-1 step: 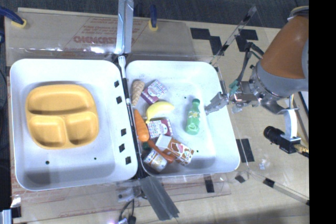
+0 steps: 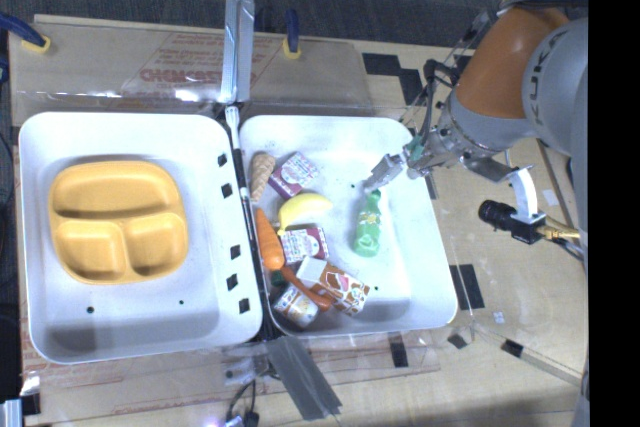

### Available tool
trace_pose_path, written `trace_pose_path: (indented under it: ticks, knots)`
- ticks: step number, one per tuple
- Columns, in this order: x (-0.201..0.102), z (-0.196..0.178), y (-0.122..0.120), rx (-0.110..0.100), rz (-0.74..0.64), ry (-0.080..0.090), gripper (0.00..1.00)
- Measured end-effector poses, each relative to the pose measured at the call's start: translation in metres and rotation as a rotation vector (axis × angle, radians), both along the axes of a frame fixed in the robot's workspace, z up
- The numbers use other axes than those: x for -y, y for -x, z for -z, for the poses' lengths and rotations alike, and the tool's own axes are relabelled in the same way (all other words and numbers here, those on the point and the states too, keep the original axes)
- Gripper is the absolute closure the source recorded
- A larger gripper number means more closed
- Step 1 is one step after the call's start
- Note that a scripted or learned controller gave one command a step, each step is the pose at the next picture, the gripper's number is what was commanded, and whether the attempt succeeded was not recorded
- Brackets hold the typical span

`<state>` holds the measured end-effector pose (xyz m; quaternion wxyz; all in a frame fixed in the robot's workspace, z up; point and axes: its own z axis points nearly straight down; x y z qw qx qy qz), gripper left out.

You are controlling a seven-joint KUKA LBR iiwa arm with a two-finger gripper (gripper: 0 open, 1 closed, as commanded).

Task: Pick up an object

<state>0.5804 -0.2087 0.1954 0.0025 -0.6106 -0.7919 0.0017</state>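
Observation:
My gripper [image 2: 381,174] hangs over the right part of the right bin [image 2: 420,287], just above the top of a green bottle [image 2: 368,225] that lies on the bin floor. Nothing shows between its fingers. To the left of the bottle lie a yellow banana [image 2: 303,207], an orange carrot [image 2: 268,239], a waffle cone [image 2: 261,174] and several small cartons and packets [image 2: 303,243]. A small can [image 2: 296,306] sits near the bin's front edge.
The left bin [image 2: 40,315] holds a yellow divided tray [image 2: 118,220]. A metal divider bar [image 2: 238,45] stands at the back between the bins. The arm's grey and orange body [image 2: 510,75] reaches in from the right.

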Motion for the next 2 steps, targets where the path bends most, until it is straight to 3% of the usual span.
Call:
trace_pose_path:
  ticks: [1,2]
  knots:
    - [0.0002,0.1071,0.002,0.001,-0.066,-0.001,0.0]
    - [0.0005,0.1071,0.0021,0.001,-0.065,-0.001,0.0]
